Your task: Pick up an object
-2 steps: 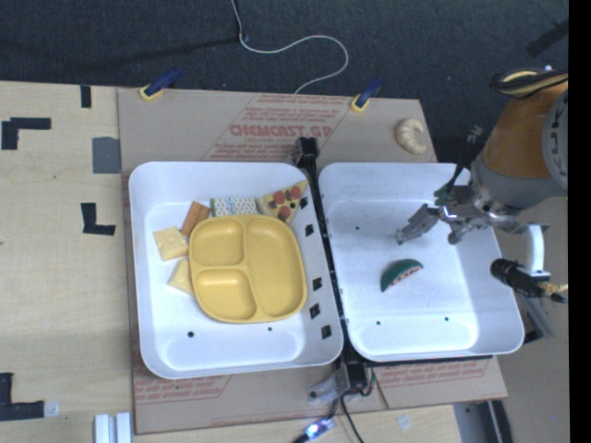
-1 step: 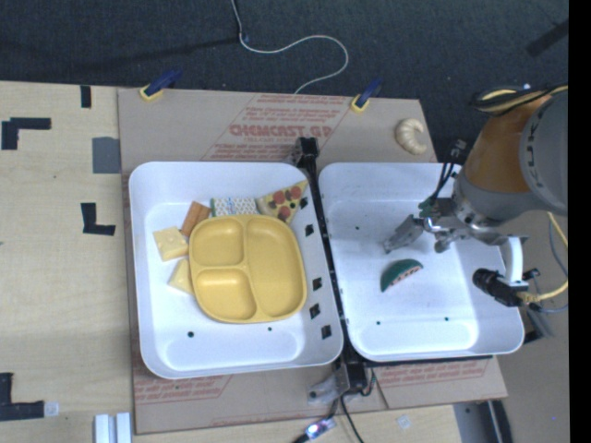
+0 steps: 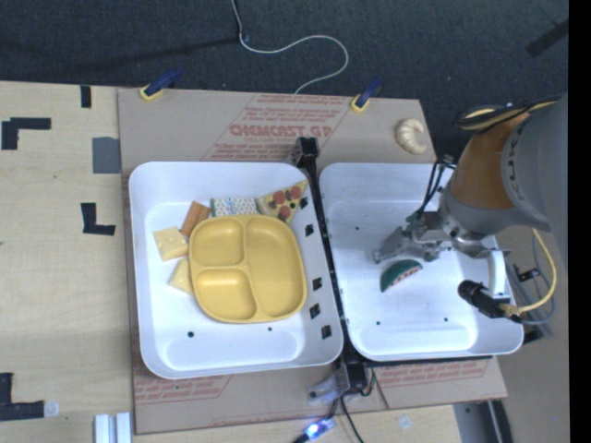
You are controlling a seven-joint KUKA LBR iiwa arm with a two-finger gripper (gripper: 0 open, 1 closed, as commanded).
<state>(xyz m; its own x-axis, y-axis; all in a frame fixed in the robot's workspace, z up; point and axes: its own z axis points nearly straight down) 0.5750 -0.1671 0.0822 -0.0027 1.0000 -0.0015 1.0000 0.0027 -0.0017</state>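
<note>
From the camera view, the gripper [image 3: 403, 245] sat low inside the right bin [image 3: 434, 340], its fingers spread apart with nothing between them. Just below the fingertips and a little toward the arm lay a watermelon slice [image 3: 402, 273], green rind outward, flat on the bin floor and not yet gripped. Well off to the other side of the fingers, in the left bin [image 3: 157, 340], a yellow divided plate [image 3: 247, 268] lay among small food pieces. Judging from this, the approach looked made, while the closing and the lift remained.
</note>
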